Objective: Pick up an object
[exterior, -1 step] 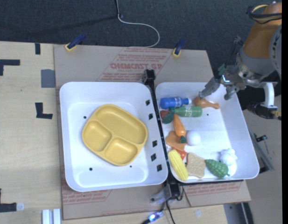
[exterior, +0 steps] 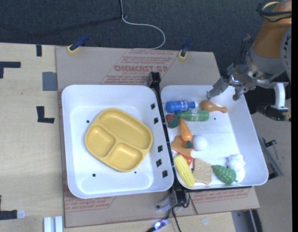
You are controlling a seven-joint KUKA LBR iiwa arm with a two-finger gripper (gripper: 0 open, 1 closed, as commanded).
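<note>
My end effector (exterior: 228, 87) hangs spread open and holding nothing over the far right corner of the right bin (exterior: 252, 129). Just beside it lies a toy chicken drumstick (exterior: 214, 106), next to a blue bottle (exterior: 179, 105) and a green bottle (exterior: 193, 115).

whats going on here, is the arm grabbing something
Not yet. The robot arm's gripper hangs at the far edge of the right bin, fingers spread, with nothing between them. The nearest thing is a toy drumstick; beside it lie a blue bottle and a green bottle. A carrot, a white ball and a corn cob lie nearer the front. The left bin holds a yellow divided plate.
</note>
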